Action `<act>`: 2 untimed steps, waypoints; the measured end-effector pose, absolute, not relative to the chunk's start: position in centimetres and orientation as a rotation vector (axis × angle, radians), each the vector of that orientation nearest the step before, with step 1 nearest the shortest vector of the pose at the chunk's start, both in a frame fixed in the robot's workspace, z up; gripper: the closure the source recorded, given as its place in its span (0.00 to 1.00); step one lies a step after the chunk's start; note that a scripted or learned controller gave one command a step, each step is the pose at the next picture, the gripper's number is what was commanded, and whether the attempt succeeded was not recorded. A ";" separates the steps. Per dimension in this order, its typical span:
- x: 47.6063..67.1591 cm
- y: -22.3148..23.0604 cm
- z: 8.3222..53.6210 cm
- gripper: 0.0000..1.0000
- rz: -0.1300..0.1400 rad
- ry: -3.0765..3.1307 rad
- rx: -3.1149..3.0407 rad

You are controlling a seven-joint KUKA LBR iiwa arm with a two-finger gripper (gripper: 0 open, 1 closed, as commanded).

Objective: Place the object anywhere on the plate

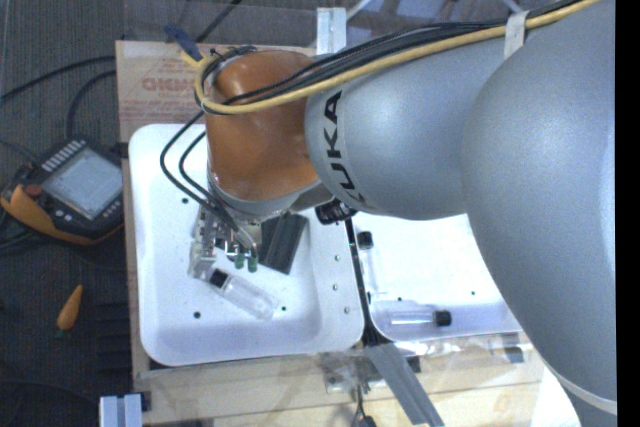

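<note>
A: Seen from above at a slant?

B: Yes. Two shallow white bins side by side on a pale wooden surface (240,383). Large grey arm (450,105) reaching in from the right, covering much of the right bin (420,255).

A: And the wrist end?

B: Orange band (255,130) above the wrist, black and yellow cables (400,40) draped over it. Below the band, the hand (222,250), low over the middle of the left bin (160,215).

A: Released, clenched, or grasping something?

B: Impossible to tell; too small and cluttered with metal parts.

A: Where is the thing to be placed?

B: Clear tube (245,295) with a black cap, lying flat on the left bin's floor, just below and slightly right of the hand, capped end nearest it. Touching or apart, unclear. Not seen held.

A: Anything else in the bins?

B: Second clear tube (412,319), also with a black end, lying near the front edge of the right bin.

A: Around the surface?

B: Control pendant (70,190) with a grey screen on the dark floor to the left. Small orange item (68,307) on the floor nearer the front.
</note>
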State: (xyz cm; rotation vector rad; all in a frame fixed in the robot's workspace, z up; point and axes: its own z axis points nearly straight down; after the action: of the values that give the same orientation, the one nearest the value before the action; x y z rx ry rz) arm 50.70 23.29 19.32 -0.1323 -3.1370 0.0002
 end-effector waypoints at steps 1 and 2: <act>52.5 23.3 33.3 1.00 0.000 -3.138 0.172; 54.7 23.3 25.0 1.00 -0.001 -3.056 0.723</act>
State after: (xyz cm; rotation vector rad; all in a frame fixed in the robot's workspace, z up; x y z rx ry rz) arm 54.66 23.26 24.99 0.7233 -3.0565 -0.0013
